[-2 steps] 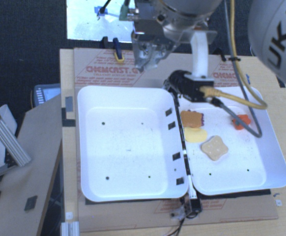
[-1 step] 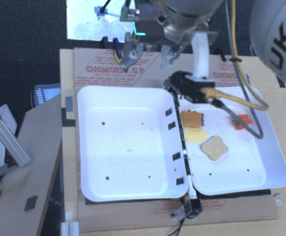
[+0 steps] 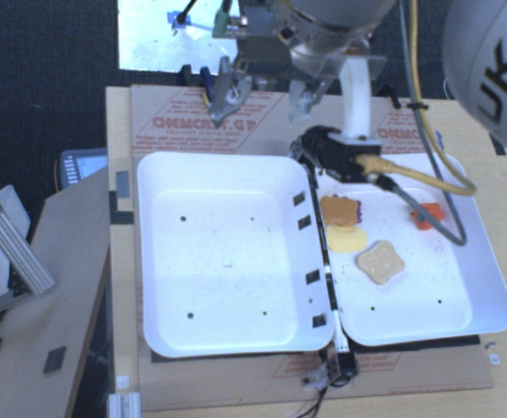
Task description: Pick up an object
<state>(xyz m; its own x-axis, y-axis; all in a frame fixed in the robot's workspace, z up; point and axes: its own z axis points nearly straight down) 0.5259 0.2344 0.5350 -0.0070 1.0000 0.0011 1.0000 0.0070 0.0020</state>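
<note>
Camera view. Pincer (image 3: 263,94) hangs above the far edge of the counter (image 3: 192,116), over the printed cardboard just beyond the far rim of the left bin (image 3: 227,251). Its two metal fingers (image 3: 225,97) stand wide apart, with nothing between them. The grey arm fills the upper right corner.

Right bin (image 3: 463,294) holds four small items, all in its near-left half or middle, well apart from the pincer:
- brown and purple block (image 3: 341,210), close to the divide between the bins;
- flat yellow piece (image 3: 348,239), touching the block on its near side;
- tan toast-shaped piece (image 3: 381,262), just beside the yellow piece, nearer the front edge of the counter;
- orange piece (image 3: 428,215), toward the right side, partly under a grey cable (image 3: 445,225).

A black fitting (image 3: 332,152) with a yellow hose (image 3: 419,179) lies over the far-left corner of the right bin.
</note>
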